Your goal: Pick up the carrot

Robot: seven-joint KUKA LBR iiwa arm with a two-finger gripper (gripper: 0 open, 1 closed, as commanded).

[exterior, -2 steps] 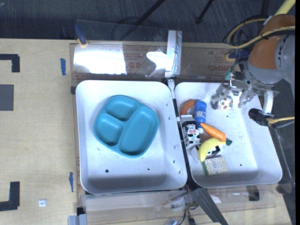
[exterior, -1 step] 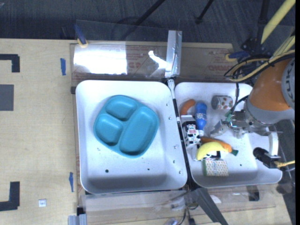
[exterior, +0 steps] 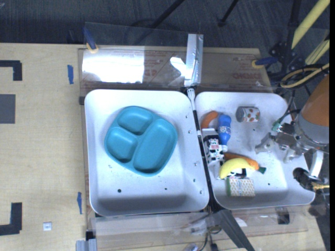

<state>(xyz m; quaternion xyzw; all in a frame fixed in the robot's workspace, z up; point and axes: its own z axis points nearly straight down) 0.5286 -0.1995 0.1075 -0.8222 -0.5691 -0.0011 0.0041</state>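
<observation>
Carrot [exterior: 246,161] low in the right bin [exterior: 272,101], lying flat, orange with a small green end pointing toward the arm. Touching the yellow banana [exterior: 233,168] on the near side. Just below both, a little speckled box [exterior: 241,187]. Just left, a small black and white toy [exterior: 213,149] by the bin's inner wall. Farther up, a blue bottle [exterior: 224,128], a round orange thing [exterior: 209,118] and a small can [exterior: 247,114].

Gripper [exterior: 275,141] off to the right of the carrot, near but apart, holding nothing. Wide or narrow: cannot tell from here.

Could go wrong: grabbing the banana as well, or just the banana, because of that tight touch. Could also slip off the carrot's smooth round side and roll it away. Might bump the speckled box on the way down.

Open room: bare white floor between carrot and gripper, so best to come in from the right and from above. Not much space on the left, with toy and wall close. Front rim of the bin near the box, so little room there too. Left bin [exterior: 99,140] with the blue plate [exterior: 141,140] well apart, no trouble.
</observation>
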